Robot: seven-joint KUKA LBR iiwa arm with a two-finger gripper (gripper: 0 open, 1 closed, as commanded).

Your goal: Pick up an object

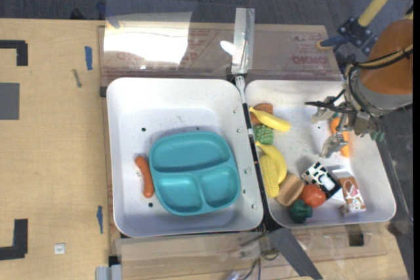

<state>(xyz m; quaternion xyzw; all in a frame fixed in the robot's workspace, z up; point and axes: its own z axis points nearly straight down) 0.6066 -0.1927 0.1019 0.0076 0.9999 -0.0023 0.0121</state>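
Note:
My gripper (338, 134) hangs over the right side of the right bin (387, 206), below the arm's orange band. An orange piece (345, 149), perhaps a carrot, shows right at the gripper's tip, partly hidden by it; I cannot tell whether it is held. Along the bin's left wall lie a yellow banana (270, 120), a green toy (264, 134), a corn cob (269, 175) and a second banana (277, 159). Toward the front sit a bread roll (290, 190), a red tomato (314, 196), a green broccoli (300, 211), a black-and-white toy (319, 175) and a small carton (352, 195).
The left bin (131, 101) holds a teal divided plate (194, 171) and an orange-red sausage (145, 175) beside the plate's left edge. A clear panel (170, 42) and a metal upright (243, 42) stand behind the bins. A wooden bench (46, 154) extends to the left.

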